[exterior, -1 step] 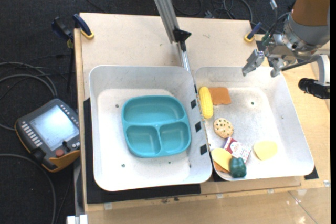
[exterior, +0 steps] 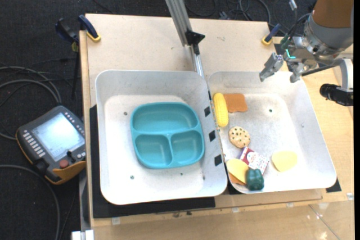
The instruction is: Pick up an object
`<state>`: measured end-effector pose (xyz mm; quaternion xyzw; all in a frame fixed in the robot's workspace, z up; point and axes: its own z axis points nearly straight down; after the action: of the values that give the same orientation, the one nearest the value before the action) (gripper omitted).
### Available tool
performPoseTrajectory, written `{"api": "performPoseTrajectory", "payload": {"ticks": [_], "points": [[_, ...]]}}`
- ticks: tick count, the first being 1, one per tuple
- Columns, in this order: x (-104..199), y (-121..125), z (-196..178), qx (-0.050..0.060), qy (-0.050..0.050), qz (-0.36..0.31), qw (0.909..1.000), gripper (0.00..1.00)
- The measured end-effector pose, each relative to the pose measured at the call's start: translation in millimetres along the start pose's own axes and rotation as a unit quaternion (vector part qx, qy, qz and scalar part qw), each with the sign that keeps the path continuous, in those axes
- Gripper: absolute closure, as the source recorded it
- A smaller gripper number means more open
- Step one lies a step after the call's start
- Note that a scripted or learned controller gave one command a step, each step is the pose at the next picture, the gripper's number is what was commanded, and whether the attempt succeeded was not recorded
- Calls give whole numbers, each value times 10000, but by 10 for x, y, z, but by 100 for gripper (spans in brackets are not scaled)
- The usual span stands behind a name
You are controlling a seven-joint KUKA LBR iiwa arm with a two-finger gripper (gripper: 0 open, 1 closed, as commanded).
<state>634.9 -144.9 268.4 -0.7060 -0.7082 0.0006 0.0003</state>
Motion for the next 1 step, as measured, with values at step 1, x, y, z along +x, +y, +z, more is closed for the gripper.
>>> {"api": "performPoseTrajectory", "payload": {"ticks": [1], "points": [[-6,-95,593,26,4,17,10000,0]]}}
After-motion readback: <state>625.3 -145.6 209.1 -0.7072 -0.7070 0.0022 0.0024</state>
